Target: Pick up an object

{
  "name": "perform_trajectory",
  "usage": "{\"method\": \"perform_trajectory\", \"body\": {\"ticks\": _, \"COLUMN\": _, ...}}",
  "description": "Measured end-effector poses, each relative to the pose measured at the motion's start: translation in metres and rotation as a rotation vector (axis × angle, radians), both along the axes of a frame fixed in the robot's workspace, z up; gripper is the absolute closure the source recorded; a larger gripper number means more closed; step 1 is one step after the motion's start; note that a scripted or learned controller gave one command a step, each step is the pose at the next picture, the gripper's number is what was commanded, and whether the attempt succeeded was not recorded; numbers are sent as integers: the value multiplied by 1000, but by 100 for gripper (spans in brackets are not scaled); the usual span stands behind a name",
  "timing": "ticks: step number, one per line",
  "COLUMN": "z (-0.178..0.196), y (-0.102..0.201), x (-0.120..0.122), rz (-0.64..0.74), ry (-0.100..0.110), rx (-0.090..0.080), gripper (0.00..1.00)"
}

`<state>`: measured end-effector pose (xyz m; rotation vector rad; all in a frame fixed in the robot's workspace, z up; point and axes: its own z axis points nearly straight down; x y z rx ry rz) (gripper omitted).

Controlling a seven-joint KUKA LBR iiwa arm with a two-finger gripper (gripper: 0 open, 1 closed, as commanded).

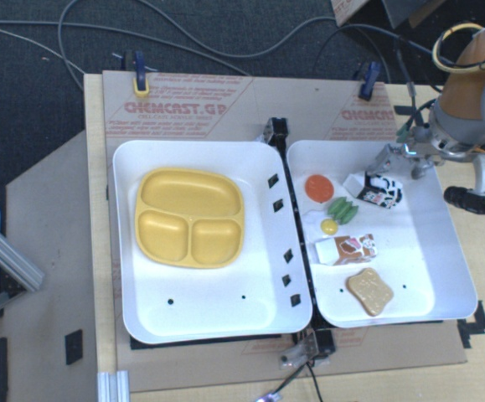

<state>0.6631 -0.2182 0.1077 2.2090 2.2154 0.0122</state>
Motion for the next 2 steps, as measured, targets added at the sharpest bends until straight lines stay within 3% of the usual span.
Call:
{"method": "perform_trajectory", "body": {"ticks": 1, "z": 12, "y": 1, "x": 3, "rz": 1, "ry": -8, "rx": 3, "gripper": 100}}
{"method": "perform_trajectory", "body": {"ticks": 2, "z": 76, "y": -2, "x": -2, "rz": -2, "ry": 7, "rx": 0, "gripper": 100}}
